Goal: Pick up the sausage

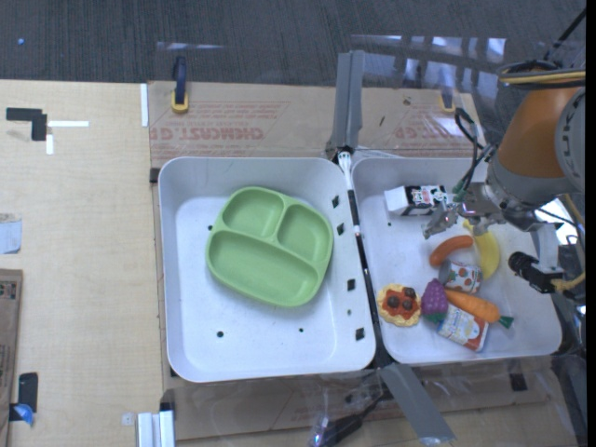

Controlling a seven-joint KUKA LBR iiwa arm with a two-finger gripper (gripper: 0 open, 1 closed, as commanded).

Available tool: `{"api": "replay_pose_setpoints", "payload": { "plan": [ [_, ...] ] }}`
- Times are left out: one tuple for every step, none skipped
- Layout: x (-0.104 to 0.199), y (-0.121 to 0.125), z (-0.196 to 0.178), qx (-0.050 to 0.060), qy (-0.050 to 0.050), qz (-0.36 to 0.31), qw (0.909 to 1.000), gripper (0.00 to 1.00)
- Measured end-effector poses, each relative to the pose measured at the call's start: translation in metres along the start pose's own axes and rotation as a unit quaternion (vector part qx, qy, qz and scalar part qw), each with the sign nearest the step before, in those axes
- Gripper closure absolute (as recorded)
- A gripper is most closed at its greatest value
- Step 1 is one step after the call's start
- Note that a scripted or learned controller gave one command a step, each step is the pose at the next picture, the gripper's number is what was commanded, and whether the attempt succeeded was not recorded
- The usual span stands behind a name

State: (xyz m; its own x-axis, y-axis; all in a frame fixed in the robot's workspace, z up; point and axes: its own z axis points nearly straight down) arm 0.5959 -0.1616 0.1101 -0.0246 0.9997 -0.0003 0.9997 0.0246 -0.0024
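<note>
The sausage [451, 248] is a short orange-red piece lying in the right bin [410, 343], at its middle right. It touches the yellow banana [487, 251] on its right. My gripper [453, 216] hangs just above and behind the sausage, reaching in from the right under the orange-banded wrist. The sausage rests on the bin floor, and I see nothing lifted.
Near the sausage lie a small can [464, 273], a carrot [477, 305], purple grapes [435, 298], a small tart [400, 305], a carton [461, 328] and a black-and-white box [415, 196]. The left bin [186, 343] holds a green divided plate [270, 246].
</note>
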Motion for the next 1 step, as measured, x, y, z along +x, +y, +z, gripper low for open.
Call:
{"api": "replay_pose_setpoints", "payload": {
  "plan": [
    [0.0033,-0.0015,0.0184,-0.001,0.000,-0.023,0.9997,0.00]
  ]
}}
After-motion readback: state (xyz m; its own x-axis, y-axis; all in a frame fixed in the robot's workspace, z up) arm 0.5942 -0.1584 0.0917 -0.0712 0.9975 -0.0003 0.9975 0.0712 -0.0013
